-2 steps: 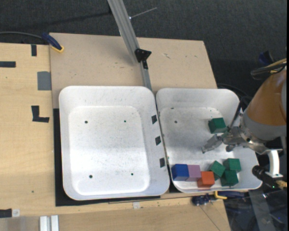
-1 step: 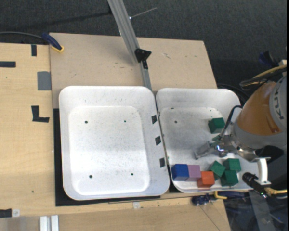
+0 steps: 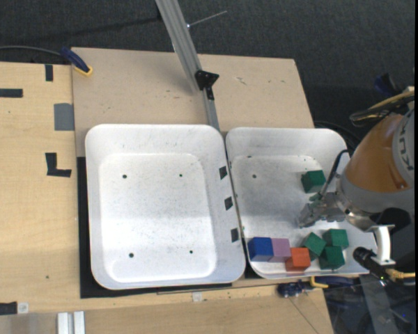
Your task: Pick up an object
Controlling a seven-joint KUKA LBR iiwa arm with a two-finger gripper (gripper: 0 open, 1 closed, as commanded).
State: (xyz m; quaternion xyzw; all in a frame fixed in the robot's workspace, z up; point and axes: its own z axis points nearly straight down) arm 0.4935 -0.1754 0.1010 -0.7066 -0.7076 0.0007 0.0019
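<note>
A small green cube (image 3: 313,181) is being sat over in the right bin (image 3: 279,148), far side, just beside the gripper (image 3: 311,214); its grip state can't be told.

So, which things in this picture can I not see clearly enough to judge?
- Gripper, camera view: small and blurred against the right bin; whether it holds anything cannot be told.
- Green block beside the gripper: touching it or apart, too small to tell.
- Cluster by the near wall: green blocks, orange block, pink block, blue block crowd together, so their exact number is uncertain.
- Arm: cut off by the right edge.
</note>
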